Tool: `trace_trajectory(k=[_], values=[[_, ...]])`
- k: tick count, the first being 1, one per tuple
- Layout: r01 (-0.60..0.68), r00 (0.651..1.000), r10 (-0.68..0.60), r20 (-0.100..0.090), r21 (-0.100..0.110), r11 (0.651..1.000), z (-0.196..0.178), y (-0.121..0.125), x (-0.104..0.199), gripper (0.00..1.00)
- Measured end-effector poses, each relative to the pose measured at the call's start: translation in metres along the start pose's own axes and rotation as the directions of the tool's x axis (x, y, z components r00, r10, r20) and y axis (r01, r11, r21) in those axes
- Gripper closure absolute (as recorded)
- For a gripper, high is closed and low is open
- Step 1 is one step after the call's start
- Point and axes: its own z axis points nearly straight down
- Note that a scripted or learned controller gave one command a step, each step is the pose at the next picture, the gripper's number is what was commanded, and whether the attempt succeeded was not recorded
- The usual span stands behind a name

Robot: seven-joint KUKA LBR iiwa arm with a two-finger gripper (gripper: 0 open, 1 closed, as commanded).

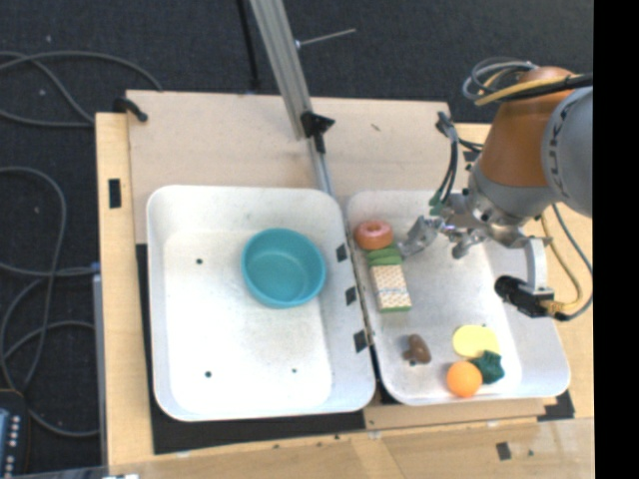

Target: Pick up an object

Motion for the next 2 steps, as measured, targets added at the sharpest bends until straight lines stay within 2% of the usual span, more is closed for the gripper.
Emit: trace_trajectory(k=[1,2], values=[[0.0,1.0,0.0,-0.001,0.002,1.0,0.063,0.0,-0.001,0.0],[-0.005,1.0,0.005,-0.003,-0.007,1.0,0.048,0.003,-0.001,1.0]])
